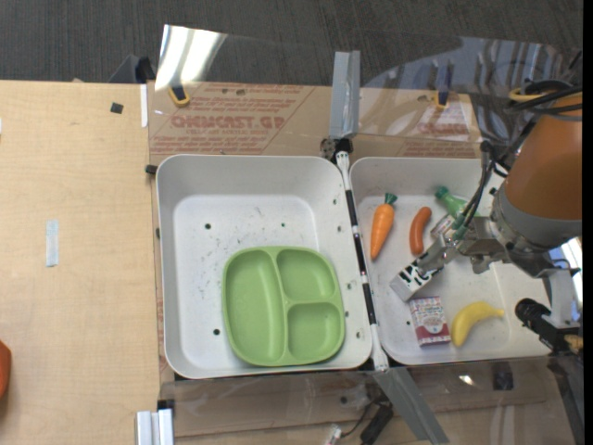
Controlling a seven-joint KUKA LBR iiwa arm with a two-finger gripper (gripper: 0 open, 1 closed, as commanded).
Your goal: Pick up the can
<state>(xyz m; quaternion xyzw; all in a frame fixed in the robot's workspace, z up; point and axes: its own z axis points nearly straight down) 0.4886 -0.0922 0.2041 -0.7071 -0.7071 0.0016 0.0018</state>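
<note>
**Several close neighbours crowd the can in the right bin**

Several things lie close together in the right-hand shallow white plastic bin, at the right of the frame, and that crowding is the main risk. The small silvery can with a black-and-white label lies tilted on its side near the bin's middle, just above a small red-and-white printed carton. The metal two-finger gripper sits at the can's upper right end, seemingly touching it; whether it is parted or closed on anything cannot be told from this slanted view, so no hold can be claimed.

A round can lying flat is likely to roll or skid away if it is met off-centre. A low reach could also nudge the slim red-orange sausage-shaped toy, just left of the gripper, or the orange plastic carrot with a green top beyond it. The green plastic object above is partly hidden by the arm. A yellow plastic banana lies lower right, less exposed.

The green three-compartment plastic plate in the left white bin stands well apart.
</note>
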